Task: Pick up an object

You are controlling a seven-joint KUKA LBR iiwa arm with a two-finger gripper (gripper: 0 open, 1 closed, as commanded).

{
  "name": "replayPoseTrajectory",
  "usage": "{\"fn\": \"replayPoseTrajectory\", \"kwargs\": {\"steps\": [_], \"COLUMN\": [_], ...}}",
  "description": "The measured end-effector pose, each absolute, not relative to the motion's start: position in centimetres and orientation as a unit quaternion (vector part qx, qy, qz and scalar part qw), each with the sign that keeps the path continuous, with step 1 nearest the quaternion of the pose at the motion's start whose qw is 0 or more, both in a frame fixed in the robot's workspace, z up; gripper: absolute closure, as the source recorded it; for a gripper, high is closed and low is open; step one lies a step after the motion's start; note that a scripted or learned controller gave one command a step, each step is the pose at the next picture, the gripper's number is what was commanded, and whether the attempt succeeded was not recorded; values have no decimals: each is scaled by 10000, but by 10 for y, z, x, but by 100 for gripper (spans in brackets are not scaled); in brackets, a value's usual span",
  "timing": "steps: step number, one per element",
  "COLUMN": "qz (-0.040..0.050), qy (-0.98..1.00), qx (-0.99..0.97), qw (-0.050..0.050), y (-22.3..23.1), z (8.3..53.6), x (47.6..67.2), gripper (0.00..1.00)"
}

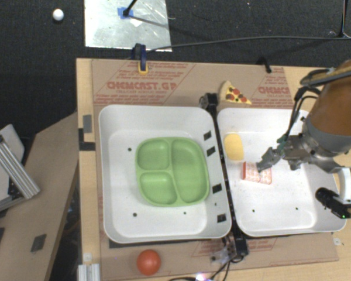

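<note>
Orange ball (148, 261) parked on bench near edge, outside left bin (114, 157) holding green tray (172, 171). Red-white packet (257, 173) and yellow piece (234, 146) seen in right bin (281, 215). Gripper (268, 159) positioned at packet's top; whether anything is gripped can't be made out.

A brown cardboard sheet (181, 78) printed with red lettering covers the bench, against a black backdrop (234, 10). A shiny silver sheet (126, 16) lies above it; an aluminium rail (11, 165) crosses the left edge.
</note>
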State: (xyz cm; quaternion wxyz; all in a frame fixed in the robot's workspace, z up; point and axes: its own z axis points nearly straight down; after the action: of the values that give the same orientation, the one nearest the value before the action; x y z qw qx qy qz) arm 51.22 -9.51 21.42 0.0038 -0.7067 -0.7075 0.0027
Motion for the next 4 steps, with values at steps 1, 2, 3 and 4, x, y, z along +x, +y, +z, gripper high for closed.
{"fn": "replayPoseTrajectory", "kwargs": {"steps": [1, 2, 3, 4], "qz": [-7, 7, 6, -6], "qy": [-7083, -7076, -7076, -7065], "qx": [-7059, -7066, -7066, -7077], "qw": [-7, 13, 16, -41], "y": [-95, -95, -87, -90], "z": [219, 176, 132, 87], "x": [515, 510, 511, 514], "gripper": [0, 0, 0, 0]}}
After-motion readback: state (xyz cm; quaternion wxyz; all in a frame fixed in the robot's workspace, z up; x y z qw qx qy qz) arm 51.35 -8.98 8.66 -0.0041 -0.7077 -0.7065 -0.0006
